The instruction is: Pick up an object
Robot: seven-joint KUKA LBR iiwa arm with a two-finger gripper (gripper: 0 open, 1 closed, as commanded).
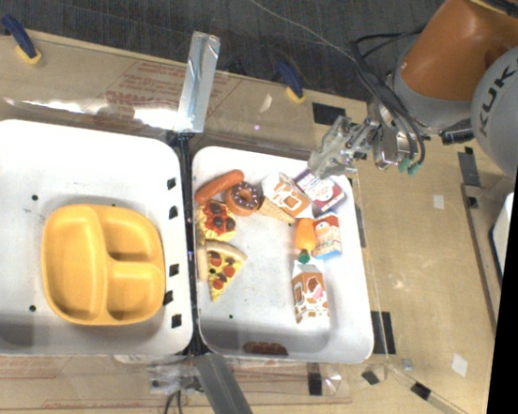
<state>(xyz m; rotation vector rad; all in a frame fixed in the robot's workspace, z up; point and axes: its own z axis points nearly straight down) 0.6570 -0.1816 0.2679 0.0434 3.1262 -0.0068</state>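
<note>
My gripper (330, 160) hangs over the far right corner of the right bin (257, 329), just above a purple and white carton (327, 194). Toy food lies spread in that bin. A hot dog (218, 185), a chocolate donut (246, 197) and a red fruit tart (216, 217) sit at the far left. A pizza slice (222, 267) lies below them. An orange and white carton (286, 198), an orange carrot-like piece (304, 235), a red and blue carton (329, 236) and a brown carton (309, 294) fill the right side.
The left bin (19, 160) holds a yellow divided tray (105, 263). A metal bracket (197, 84) stands at the far edge between the bins. Blue clamps (21, 39) grip the bench's back edge. Cables (394, 148) hang by the wrist.
</note>
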